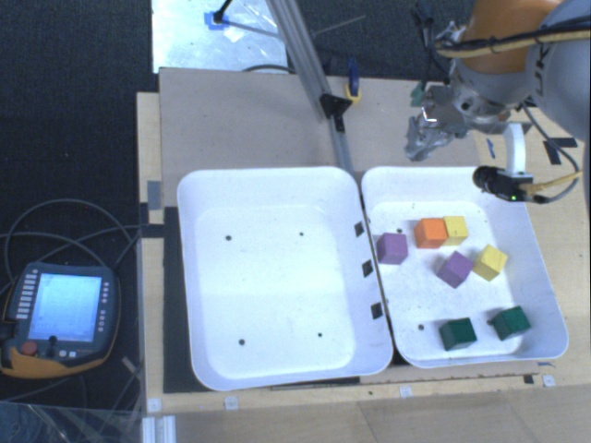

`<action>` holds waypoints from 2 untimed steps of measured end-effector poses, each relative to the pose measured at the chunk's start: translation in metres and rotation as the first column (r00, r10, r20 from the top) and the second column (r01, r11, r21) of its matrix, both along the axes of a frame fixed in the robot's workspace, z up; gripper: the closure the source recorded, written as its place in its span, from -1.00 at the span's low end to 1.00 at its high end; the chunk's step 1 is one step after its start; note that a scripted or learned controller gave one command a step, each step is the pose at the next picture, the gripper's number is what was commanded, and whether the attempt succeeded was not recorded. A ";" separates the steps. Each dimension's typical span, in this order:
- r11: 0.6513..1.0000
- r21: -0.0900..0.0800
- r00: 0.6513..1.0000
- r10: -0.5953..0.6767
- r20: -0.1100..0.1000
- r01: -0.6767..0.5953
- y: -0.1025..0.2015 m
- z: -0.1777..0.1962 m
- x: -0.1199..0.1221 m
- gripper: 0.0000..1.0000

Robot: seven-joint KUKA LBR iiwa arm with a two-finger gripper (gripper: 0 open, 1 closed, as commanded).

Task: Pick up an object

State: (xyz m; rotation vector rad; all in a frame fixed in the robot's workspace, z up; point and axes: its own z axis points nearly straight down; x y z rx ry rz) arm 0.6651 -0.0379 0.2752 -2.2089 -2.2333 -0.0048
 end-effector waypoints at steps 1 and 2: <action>1.000 0.001 1.000 0.001 -0.001 -0.001 0.064 -0.005 0.000 1.00; 1.000 0.000 1.000 0.000 -0.002 0.000 0.122 -0.015 -0.011 1.00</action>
